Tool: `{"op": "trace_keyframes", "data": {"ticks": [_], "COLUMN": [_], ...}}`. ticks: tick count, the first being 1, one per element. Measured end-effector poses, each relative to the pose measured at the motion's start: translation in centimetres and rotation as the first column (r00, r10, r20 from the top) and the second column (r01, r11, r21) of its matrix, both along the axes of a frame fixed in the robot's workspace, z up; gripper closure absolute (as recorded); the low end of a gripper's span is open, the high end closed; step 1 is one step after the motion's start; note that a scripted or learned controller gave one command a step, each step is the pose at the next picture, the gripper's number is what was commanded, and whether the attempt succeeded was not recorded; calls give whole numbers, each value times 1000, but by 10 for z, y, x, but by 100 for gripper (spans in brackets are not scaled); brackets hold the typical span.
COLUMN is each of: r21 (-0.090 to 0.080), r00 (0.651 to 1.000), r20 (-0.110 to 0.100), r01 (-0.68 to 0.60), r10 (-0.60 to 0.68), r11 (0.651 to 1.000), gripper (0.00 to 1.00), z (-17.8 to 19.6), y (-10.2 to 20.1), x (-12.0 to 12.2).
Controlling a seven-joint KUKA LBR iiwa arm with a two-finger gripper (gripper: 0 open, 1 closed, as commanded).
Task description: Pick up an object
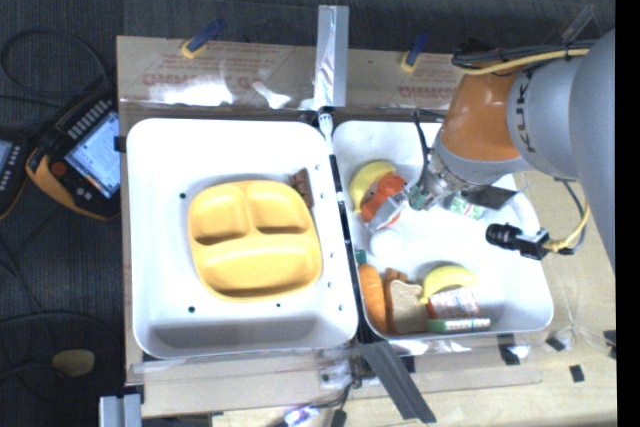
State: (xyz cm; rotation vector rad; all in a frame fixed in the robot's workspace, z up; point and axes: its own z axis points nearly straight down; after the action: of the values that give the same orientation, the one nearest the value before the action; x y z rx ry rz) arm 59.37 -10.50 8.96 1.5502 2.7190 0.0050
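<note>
Bench with two white bins, left and right, side by side.

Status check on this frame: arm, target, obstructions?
Gripper low in right bin, beside orange-red toy. Grasp unconfirmed. Toys crowd near corner; yellow tray in left bin.

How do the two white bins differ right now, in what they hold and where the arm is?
The left bin holds one big yellow divided tray; the right bin holds a clutter of small items, including a bread slice. The gripper works over the right bin, not the left. Both are shallow, white, side by side.
</note>
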Motion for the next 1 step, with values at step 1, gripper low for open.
{"op": "trace_keyframes", "data": {"ticks": [1], "r21": [3], "r00": [1000], "r20": [2], "r01": [1], "r10": [-1], "r11": [1000], "gripper": [100], "z": [10], "y": [1], "x": [1]}}
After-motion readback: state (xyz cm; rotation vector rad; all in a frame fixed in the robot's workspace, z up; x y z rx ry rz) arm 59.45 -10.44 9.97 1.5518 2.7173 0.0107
